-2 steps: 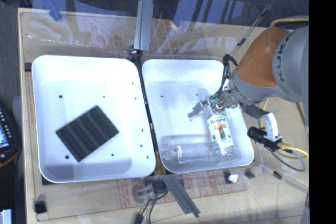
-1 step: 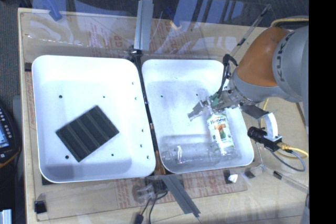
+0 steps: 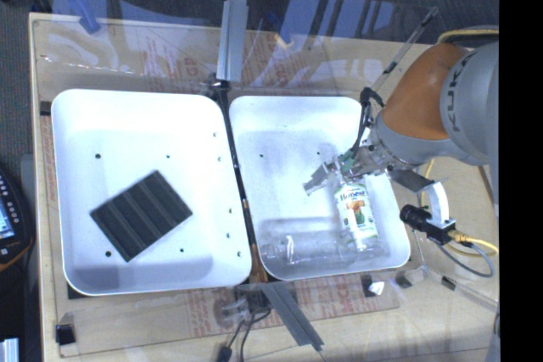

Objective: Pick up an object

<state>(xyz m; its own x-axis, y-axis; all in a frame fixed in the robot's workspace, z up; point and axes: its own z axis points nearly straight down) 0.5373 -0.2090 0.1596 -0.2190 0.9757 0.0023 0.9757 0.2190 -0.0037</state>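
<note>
The big grey arm with its orange band comes in from the right side and bends down over the right bin. The left bin has a dark ridged flat pad lying in it, turned at a slant. In the right bin a clear plastic bottle lies on its side along the front wall. Next to it, by the right wall, is a small bottle with a white and green label and a bit of orange on it. The gripper is low, just above the top of that small bottle. I cannot tell how its grabbing parts are set.
</note>
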